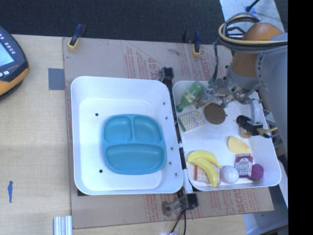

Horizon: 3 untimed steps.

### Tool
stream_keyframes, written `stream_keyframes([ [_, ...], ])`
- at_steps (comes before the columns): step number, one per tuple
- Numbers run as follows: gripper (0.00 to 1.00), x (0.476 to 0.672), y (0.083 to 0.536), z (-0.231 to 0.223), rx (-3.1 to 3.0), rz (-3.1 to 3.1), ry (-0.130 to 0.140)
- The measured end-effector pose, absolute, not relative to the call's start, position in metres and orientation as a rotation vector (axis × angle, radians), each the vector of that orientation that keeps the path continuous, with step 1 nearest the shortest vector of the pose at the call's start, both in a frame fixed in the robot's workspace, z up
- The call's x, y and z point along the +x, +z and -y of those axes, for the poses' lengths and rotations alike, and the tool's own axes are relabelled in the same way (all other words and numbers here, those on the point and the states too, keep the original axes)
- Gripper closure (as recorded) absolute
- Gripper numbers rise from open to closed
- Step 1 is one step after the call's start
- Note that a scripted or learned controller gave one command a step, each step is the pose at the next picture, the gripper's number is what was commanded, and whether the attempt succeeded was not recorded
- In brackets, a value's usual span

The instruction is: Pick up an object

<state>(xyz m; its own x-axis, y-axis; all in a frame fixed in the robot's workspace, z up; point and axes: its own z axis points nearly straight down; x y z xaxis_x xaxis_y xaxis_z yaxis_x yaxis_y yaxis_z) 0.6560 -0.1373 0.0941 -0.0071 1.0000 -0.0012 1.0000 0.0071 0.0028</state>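
- My claw (219, 98) hangs low over the far edge of the right bin (274, 153), near its far-left corner. I cannot tell how it stands or whether it has hold of anything — the wrist hides it.
- The likeliest thing to take is the brown round piece (214, 114). It lies just beside my claw, on the side toward the bin's near edge, and may be touching it.
- That piece is round, so I judge no long axis matters — a straight drop should suit.
- The green bottle (190, 96) lies close by toward the left edge, its long axis slanting from the far edge toward the left wall.
- The banana (207, 164) sits well apart, at the near-left corner.
- The left bin (78, 131) carries a blue divided plate (133, 144).
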Motion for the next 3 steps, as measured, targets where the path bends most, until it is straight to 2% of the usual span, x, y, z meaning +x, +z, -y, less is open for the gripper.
stream_keyframes([
  [1, 0.0, 0.63, 0.164, 0.218, 2.22, -2.214, -0.004],
  [2, 0.0, 0.656, 0.09, 0.195, 2.216, -2.23, -0.007],
  [3, 0.0, 0.57, 0.095, 0.204, 2.22, -2.231, 0.007],
])
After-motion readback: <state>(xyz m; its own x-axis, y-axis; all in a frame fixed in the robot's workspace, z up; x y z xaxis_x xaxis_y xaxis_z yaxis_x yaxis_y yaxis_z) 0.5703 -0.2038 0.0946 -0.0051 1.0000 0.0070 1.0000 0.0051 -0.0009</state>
